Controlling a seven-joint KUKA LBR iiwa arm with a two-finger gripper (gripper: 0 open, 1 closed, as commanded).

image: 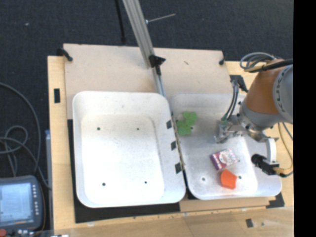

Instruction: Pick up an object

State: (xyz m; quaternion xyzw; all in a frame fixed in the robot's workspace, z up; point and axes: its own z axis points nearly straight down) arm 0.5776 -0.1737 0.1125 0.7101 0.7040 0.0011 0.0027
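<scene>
looking down at a slant on one bench [113, 68], wooden, light tan. two shallow white bins side by side: left bin [123, 147] and right bin [207, 112], their inner rims touching along the middle. three loose objects counted, all in the right bin:
- one green object [186, 123], crumpled-looking, near the bin's left wall, toward the far half.
- one small packet [224, 158], white with purple-pink print, lying flat near the bin's centre, slightly tilted.
- one orange object [228, 179], blocky, just beside the packet on the near side, close to but apart from it.

one arm [264, 95], grey with orange band, reaching in from the right edge over the right bin. one gripper [225, 134] hanging low above the bin floor, just beyond the packet's far edge, between the packet and the green object but much nearer the packet. nothing seen between the fingers. cannot tell whether spread or pressed together; too small and blurred.

one slanted metal pole [140, 26] rising from the far side between the bins. one screen device [19, 201] at lower left, off the bench. cables [15, 132] looping on dark floor at left.
</scene>
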